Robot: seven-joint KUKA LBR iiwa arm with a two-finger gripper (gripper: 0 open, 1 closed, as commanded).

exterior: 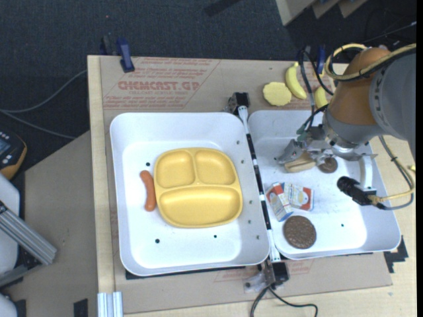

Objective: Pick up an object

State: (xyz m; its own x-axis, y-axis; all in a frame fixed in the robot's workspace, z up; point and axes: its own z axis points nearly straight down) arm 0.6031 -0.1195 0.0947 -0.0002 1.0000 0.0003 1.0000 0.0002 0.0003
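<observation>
Gripper (296, 156) is low over the back of the right bin (347, 233). I cannot tell from this angle whether it is spread or closed.

Nearest candidate: the tan piece (301, 166). It lies just beneath and slightly nearer the camera than the gripper tip, close enough to look touching. Its long axis runs roughly left to right across the bin, tilted a little. I don't see it gripped, so I judge it not yet held.

Neighbours:
- brown lump (327, 165), just right of the tan piece and partly under the wrist
- carton (289, 199), nearer the camera, against the wall shared with the other bin
- patty (299, 232), at the front

None of these blocks a straight drop, though the lump is close enough to get nudged.

The left bin (132, 144) holds the plate (197, 187) and the sausage (149, 190), both well apart from the arm. The banana (297, 81) sits out on the desk (165, 84).
</observation>
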